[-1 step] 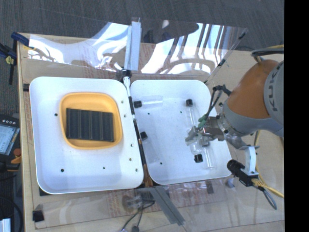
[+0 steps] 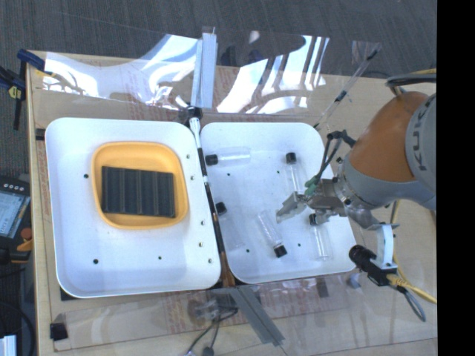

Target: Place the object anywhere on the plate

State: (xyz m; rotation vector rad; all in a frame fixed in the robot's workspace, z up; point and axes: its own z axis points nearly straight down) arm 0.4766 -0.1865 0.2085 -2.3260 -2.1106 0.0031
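- Dark ribbed carpet runs behind a pale wooden bench (image 2: 37, 221), and crinkled clear plastic sheeting (image 2: 245, 73) with bright glare lies along the far edge.
- Two shallow white bins with rounded corners sit side by side on the bench; a seam with small black clips (image 2: 210, 191) marks where they meet.
- Left bin (image 2: 74, 265): smooth, glossy white, with a few tiny dark dots on its floor.
- Plate (image 2: 139, 185): a yellow, rounded-square dish in the left bin, left of the seam, with a raised rim; a dark ribbed rectangular insert (image 2: 139, 191) covers its middle.
- Right bin (image 2: 252, 269): right of the seam, holding several clear tubes with black caps, all lying flat.
- One tube (image 2: 226, 156) lies just right of the seam near the far wall, cap toward the seam.
- A second tube (image 2: 292, 170) lies further right, cap at its far end.
- A third tube (image 2: 270, 234) lies slantwise near the bin's middle, cap toward the near wall.
- A fourth tube (image 2: 321, 239) lies near the right wall, beside the gripper.
- Gripper (image 2: 298, 202): grey metal, reaching in from the right over the right bin, well apart from the plate; whether it is parted or closed cannot be told, and no tube is seen in it.
- Arm (image 2: 386, 154): smooth grey with an orange band, thin cables running along it.
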